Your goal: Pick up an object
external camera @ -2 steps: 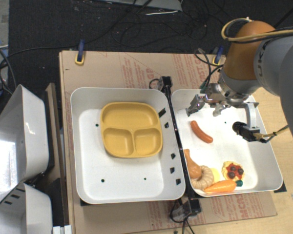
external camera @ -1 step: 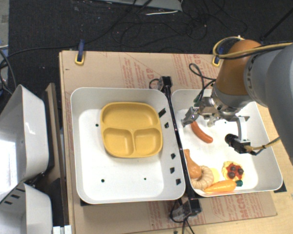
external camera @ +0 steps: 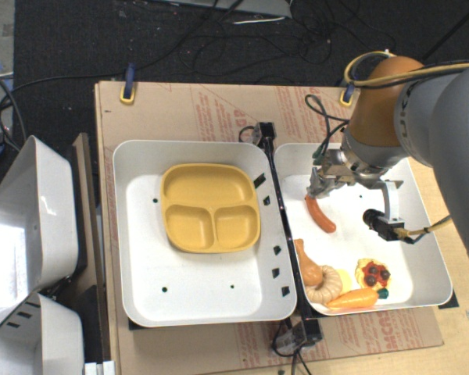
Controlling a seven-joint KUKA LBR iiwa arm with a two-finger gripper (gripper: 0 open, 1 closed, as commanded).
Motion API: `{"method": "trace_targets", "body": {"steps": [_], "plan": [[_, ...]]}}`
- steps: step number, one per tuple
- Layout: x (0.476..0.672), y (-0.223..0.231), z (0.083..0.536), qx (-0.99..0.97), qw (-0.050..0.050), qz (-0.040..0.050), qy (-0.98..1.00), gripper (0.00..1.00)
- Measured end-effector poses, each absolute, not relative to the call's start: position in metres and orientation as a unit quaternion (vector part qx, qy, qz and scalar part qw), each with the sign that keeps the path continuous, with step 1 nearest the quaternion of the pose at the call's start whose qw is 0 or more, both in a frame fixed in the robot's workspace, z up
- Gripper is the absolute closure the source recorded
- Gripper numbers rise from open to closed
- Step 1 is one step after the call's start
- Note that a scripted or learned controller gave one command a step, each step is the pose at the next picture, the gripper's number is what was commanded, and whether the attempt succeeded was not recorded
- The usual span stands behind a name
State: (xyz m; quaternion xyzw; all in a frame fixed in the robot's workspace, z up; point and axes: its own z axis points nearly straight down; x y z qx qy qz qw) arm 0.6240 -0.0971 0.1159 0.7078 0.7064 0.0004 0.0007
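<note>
Bench: left bin (external camera: 141,287) holds yellow tray (external camera: 211,207); right bin (external camera: 422,280) sausage (external camera: 321,214), carrot (external camera: 353,299).

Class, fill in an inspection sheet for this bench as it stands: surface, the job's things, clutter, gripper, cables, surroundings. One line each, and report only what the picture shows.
Surface: two white bins side by side, left bin and right bin, on a brown board.
Job's things: in the right bin, a red sausage, a chicken drumstick, a shrimp, a carrot and a small pizza piece.
Clutter: yellow divided plate in the left bin.
Gripper: gripper low over the sausage's upper end; nothing seen held.
Cables: cable looping off the wrist; black cables on the floor.
Surroundings: white tubs at left, dark floor.
</note>
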Motion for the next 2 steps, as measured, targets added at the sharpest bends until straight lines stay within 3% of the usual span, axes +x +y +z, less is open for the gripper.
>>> {"method": "trace_targets", "body": {"steps": [2], "plan": [[0.626, -0.103, 0.214, 0.706, 0.003, 0.0017, 0.708, 1.00]]}}
